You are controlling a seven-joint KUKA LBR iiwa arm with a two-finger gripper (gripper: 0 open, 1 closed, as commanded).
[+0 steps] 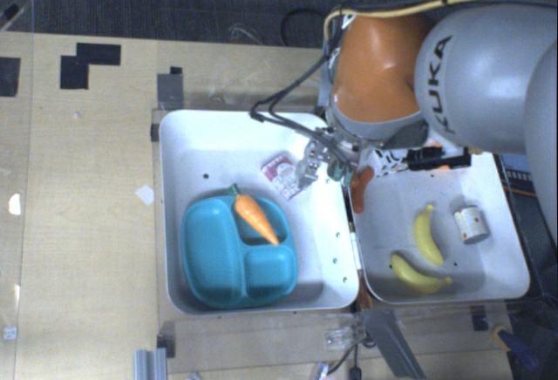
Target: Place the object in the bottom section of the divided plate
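Gripper (319,162) hangs over the upper right part of the left bin (174,195), just beside a small red-and-white packet (279,173) that lies on the bin floor; its metal parts are small and tangled in the view, so whether it is spread or clenched cannot be told, and nothing can be seen held in it. One carrot (255,218) lies on the blue divided plate (209,265) in the same bin, well clear of the gripper. Its long axis runs on a slant, from upper left to lower right: the thick end with a bit of green stalk points up and left at the plate's top rim, and the thin tip points down and right, resting about where the ridge divides the upper right section from the lower right one. So the carrot sits mostly across the upper right section. One plate, with three sections: a long one on the left and two smaller ones on the right. The right bin (510,278) holds two bananas (425,234), one nearly upright in the view and one lying below it, curved, the two close together, and one small silver cylinder (471,224) to their right. On the grey arm (488,82) the letters "KUKA" can be read, running up the casing beside the orange band (375,64).
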